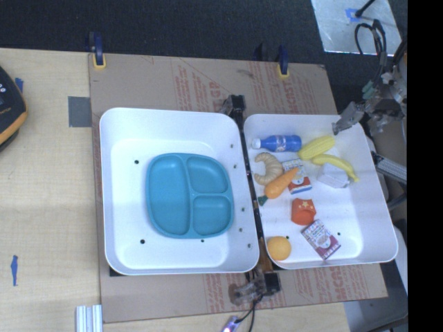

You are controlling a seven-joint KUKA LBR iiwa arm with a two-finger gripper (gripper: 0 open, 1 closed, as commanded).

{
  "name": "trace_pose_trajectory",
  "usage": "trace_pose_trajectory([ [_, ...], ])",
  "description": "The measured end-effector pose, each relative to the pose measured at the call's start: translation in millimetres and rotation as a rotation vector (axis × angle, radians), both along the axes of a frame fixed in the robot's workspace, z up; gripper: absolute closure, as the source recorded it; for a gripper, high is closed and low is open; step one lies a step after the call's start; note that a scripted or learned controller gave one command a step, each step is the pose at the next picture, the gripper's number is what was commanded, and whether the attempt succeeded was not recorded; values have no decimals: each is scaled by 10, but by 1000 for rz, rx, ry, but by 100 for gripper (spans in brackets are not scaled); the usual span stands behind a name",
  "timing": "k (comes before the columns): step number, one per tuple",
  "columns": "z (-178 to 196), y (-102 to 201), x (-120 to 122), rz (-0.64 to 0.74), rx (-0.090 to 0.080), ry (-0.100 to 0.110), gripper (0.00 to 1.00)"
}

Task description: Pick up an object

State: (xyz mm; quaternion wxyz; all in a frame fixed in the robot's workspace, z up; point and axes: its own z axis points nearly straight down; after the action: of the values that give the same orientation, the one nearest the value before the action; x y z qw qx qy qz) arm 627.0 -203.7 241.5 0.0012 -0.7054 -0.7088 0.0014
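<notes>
The right bin (374, 213) holds several toy items: a blue bottle (279, 143), a yellow corn cob (317, 146), a banana (337, 163), a croissant (266, 165), a carrot (282, 183), a red piece (302, 211), an orange ball (278, 247), a red-and-white packet (320, 239) and a pale clear piece (334, 179). My gripper (346, 122) hangs at the bin's far right corner, just above and right of the corn cob. It is small and partly blurred here. Nothing shows in its grasp.
The left bin (118, 185) carries a blue divided plate (189, 194). Clamps (98, 50) hold the cardboard base at the back. Cables and arm parts (381, 88) crowd the far right. A dark device (8, 109) sits at the left edge.
</notes>
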Motion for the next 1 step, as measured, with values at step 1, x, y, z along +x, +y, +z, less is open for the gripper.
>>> trace_pose_trajectory([
  [1, -1196, 209, 280, 1, 2, 4, 0],
])
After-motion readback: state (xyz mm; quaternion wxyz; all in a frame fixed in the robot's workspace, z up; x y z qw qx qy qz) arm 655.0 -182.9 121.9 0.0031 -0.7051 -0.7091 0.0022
